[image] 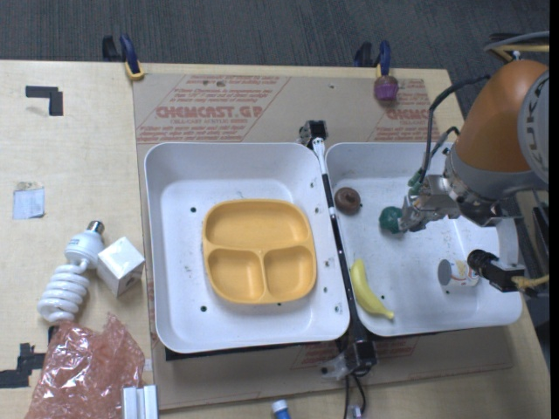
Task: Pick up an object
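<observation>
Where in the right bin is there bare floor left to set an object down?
Right bin: bare floor between the banana and a small white object, and between the brown object and the rear wall. It is crowded around the claw and green ball.

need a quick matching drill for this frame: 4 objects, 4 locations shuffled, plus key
Objects:
1. yellow divided plate
2. banana
3. brown round object
4. spiral light bulb

Locations:
A. right bin, upper left part
B. on the bench, left of both bins
C. middle of the left bin
D. right bin, lower left corner

Pairs: 1-C, 2-D, 3-A, 4-B
</observation>
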`<state>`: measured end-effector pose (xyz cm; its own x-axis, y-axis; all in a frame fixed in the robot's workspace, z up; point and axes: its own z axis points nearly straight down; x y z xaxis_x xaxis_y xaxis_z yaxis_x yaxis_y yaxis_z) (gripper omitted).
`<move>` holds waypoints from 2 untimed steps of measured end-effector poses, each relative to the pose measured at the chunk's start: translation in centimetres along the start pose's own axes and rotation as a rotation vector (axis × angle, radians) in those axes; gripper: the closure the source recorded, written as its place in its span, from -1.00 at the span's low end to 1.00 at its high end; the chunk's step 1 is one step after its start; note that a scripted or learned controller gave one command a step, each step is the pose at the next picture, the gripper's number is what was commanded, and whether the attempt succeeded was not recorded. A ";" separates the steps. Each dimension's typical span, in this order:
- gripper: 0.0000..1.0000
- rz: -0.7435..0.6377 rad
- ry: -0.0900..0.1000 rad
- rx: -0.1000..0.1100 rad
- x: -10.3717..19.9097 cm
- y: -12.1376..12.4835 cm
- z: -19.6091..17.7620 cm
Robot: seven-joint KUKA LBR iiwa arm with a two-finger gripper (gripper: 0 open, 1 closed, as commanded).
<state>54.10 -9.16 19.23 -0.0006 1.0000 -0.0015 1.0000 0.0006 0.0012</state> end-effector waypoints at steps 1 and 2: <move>-1.00 0.002 0.001 0.002 -3.9 -3.6 10.0; -1.00 0.002 0.002 0.002 -0.3 -5.4 10.0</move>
<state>48.69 -9.48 9.21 0.0011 1.0000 0.0004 1.0000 -0.0011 -0.0012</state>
